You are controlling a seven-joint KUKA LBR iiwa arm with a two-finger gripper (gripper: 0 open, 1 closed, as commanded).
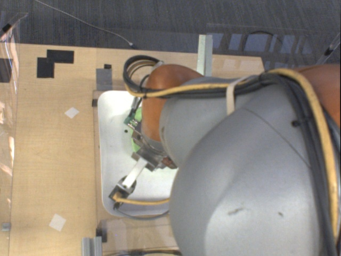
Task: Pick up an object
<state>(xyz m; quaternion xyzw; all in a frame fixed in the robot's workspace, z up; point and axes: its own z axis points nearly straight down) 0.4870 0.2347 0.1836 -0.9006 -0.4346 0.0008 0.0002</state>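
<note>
The arm (250, 175) is nearest to the camera: a big, rounded grey shell, smooth and matt, which covers the right and lower part of the view. Below it, at the near left, is the tabletop (48, 164) of pale wood with a fine grain, and two small pale square tags (57, 222) lie flat on it. One white bin (109, 143) stands on the tabletop. It is shallow, smooth plastic with rounded corners, and the arm hides its right part.

The hand (145, 153) is over the middle of this bin, seen as a small metal block under the wrist. The wrist covers most of it, so it cannot be told if the hand is open, closed or gripping something. A small green thing (136, 112) shows in the far half of the bin, just beside the wrist and partly under it; its shape is not clear. Above it is the glossy orange band (160, 97), round like a dome.

Further away, flat black angular marks (53, 63) are on the wood, and an upright grey metal post (205, 52) stands at the far edge. Behind is a dark floor (160, 7) with a ribbed texture.
</note>
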